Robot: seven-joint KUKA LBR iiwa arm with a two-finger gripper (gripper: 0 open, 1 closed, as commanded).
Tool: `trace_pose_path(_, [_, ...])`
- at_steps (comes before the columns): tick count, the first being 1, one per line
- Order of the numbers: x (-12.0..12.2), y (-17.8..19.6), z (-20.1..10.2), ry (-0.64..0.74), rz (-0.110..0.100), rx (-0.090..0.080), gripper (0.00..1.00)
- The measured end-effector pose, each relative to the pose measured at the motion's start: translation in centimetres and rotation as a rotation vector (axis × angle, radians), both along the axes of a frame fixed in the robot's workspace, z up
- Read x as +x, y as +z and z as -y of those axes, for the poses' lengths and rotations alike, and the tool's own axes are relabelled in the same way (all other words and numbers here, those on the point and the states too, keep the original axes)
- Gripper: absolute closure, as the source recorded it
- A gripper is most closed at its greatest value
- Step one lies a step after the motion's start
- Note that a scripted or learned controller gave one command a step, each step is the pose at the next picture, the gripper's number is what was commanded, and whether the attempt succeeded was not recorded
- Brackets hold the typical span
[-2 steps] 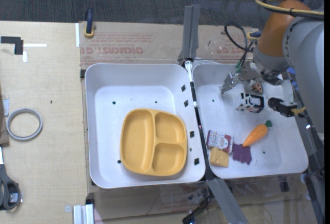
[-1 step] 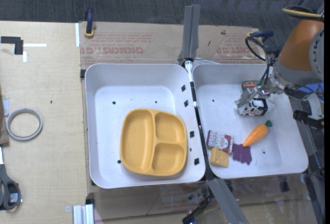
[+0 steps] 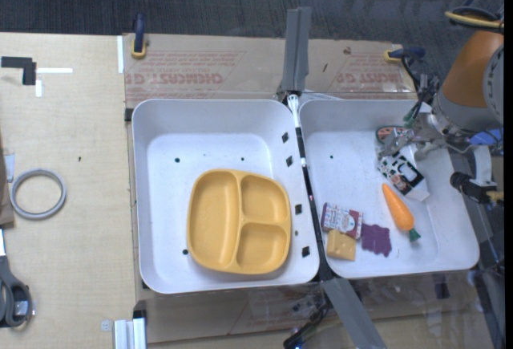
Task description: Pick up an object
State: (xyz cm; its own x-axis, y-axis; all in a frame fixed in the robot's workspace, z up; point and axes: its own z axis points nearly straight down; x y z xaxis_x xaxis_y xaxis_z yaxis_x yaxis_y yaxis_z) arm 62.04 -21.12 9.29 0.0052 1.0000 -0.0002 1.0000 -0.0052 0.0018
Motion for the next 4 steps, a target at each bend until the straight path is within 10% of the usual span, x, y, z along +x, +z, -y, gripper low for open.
trace_pose_path(1, [-3.5,-0.1,-0.2,0.292,-0.001,-0.001,0.0])
trace_pose_path(2, [-3.4,0.9,-0.2,0.291,0.0,-0.002,1.0])
trace_pose_path(3, [-4.6,0.1,-4.6,-0.189,-0.005,0.0,1.0])
trace_pose_path(4, [-3.5,1.7,-0.6,-0.077,-0.003,-0.002,1.0])
